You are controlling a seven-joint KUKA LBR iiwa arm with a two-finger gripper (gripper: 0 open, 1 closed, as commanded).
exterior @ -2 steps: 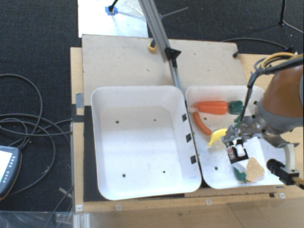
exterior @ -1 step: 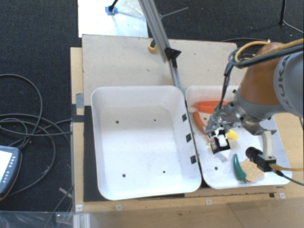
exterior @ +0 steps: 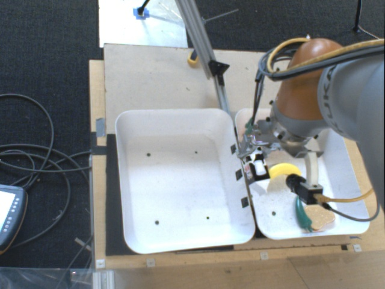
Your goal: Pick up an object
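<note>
My gripper (exterior: 257, 166) hangs low in the right bin (exterior: 355, 212), close to its left wall. Just to its right lies a yellow curved object (exterior: 284, 171), partly hidden by the wrist hardware. Nearer the bin's front sit a green object (exterior: 302, 215) and a tan round object (exterior: 320, 221) side by side. The arm's grey and orange body (exterior: 313, 89) covers the back half of this bin. I see nothing clearly held by the gripper.
The left bin (exterior: 126, 161) stands beside the right one, and their walls meet directly left of the gripper. A slanted metal pole (exterior: 201, 38) crosses above the bench behind the bins. Yellow and black cables (exterior: 337, 198) loop over the right bin.
</note>
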